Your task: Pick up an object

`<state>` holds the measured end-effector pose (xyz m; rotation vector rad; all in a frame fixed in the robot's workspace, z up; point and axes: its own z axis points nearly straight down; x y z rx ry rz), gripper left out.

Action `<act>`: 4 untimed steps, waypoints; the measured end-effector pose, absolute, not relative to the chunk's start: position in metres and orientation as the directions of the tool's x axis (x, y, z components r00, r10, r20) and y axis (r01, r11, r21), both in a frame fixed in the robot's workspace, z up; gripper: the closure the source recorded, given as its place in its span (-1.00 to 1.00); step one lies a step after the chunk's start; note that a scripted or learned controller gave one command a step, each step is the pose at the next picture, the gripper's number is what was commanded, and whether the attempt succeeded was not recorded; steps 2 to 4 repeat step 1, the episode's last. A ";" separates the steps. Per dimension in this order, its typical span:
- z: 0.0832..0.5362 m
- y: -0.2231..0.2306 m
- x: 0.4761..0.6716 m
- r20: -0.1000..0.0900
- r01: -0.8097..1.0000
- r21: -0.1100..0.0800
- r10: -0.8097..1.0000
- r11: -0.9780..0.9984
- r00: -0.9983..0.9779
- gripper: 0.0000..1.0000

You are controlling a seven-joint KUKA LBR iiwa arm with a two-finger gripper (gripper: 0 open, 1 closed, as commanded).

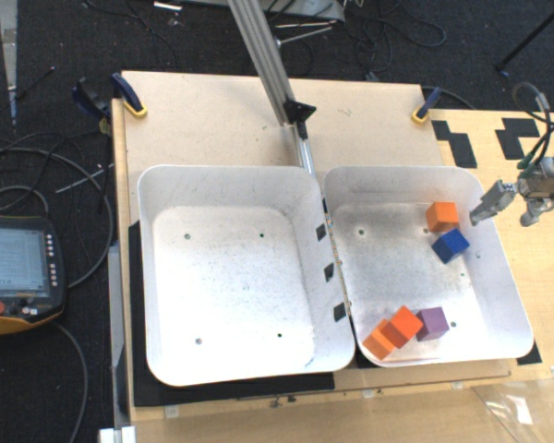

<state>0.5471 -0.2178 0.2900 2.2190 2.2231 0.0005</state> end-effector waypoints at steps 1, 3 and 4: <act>0.241 -0.186 0.560 0.002 1.000 -0.004 1.000 0.006 -0.006 -1.00; 0.241 -0.186 0.560 0.002 1.000 -0.004 1.000 0.006 -0.006 -1.00; 0.241 -0.186 0.560 0.002 1.000 -0.004 1.000 0.006 -0.006 -1.00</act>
